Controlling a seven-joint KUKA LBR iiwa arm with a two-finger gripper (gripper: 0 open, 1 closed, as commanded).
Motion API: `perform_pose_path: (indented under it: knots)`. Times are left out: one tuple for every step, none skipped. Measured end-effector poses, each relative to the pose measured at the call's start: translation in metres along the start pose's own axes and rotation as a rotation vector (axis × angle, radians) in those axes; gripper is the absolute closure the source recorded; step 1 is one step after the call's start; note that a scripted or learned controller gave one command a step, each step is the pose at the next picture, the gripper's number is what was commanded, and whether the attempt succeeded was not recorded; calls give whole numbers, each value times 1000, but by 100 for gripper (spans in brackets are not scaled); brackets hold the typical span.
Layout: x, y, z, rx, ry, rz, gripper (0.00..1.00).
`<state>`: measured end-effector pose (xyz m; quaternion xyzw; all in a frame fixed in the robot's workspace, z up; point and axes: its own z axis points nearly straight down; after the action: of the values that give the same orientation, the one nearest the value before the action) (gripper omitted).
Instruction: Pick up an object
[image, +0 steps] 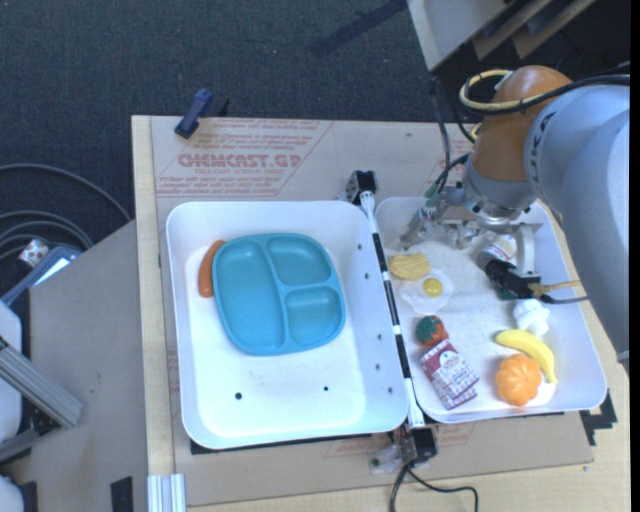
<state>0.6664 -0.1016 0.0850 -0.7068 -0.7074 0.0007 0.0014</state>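
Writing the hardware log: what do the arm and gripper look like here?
A thick, rounded, light grey arm with an orange band above the wrist. Below it sits a metallic grey gripper with bare silver parts. A yellowish cable loops beside the band, and dark cables run near it.

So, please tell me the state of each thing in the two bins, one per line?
blue tray: flat in left bin, compartments bare
orange item: tucked at tray's left edge
fried egg: flat, right bin
banana: lying beside the orange fruit
red carton: lying on its side
gripper: low over right bin's far end
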Motion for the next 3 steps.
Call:
perform_pose_path:
  knots:
    - [10, 0, 0, 0, 0, 0, 0]
    - [8, 0, 0, 0, 0, 1, 0]
    - [9, 0, 0, 0, 0, 1, 0]
